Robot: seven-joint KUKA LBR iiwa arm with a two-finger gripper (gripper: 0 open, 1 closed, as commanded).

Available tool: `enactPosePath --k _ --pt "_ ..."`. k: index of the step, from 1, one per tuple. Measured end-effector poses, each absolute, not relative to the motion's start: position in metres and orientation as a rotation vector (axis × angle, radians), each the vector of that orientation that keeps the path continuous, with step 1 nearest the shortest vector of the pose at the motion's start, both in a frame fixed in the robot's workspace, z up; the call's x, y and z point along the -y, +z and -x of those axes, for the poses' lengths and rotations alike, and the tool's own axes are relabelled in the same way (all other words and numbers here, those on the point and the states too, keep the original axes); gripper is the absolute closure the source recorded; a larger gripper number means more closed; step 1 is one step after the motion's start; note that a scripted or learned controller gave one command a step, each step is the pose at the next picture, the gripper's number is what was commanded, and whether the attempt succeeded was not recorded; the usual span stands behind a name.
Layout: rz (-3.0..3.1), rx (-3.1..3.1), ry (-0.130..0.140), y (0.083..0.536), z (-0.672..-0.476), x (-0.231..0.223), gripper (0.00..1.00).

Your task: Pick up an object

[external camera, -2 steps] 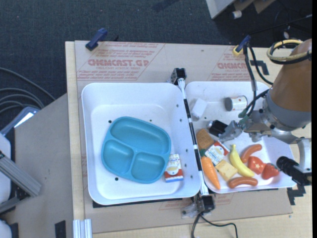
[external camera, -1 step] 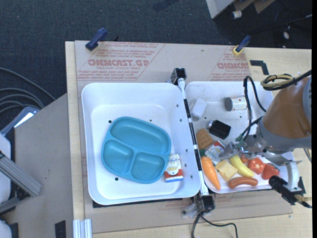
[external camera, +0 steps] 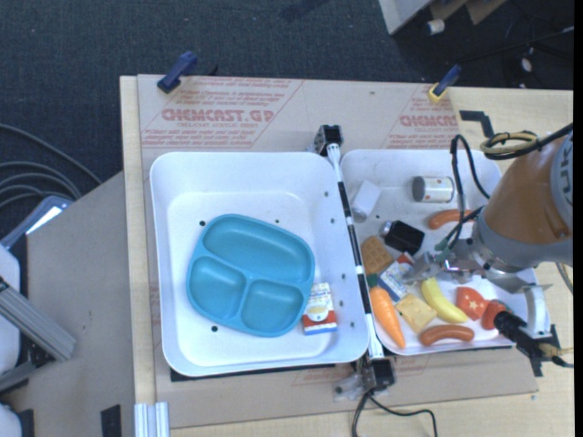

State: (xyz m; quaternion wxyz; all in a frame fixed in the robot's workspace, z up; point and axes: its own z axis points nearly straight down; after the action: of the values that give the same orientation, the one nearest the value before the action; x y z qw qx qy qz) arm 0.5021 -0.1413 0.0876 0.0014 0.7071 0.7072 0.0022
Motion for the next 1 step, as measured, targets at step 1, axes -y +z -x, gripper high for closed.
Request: enactPosePath --k 1 --pt "-2.218 -2.219 0.010 0.0973 -0.5027 0.1403 1.00"
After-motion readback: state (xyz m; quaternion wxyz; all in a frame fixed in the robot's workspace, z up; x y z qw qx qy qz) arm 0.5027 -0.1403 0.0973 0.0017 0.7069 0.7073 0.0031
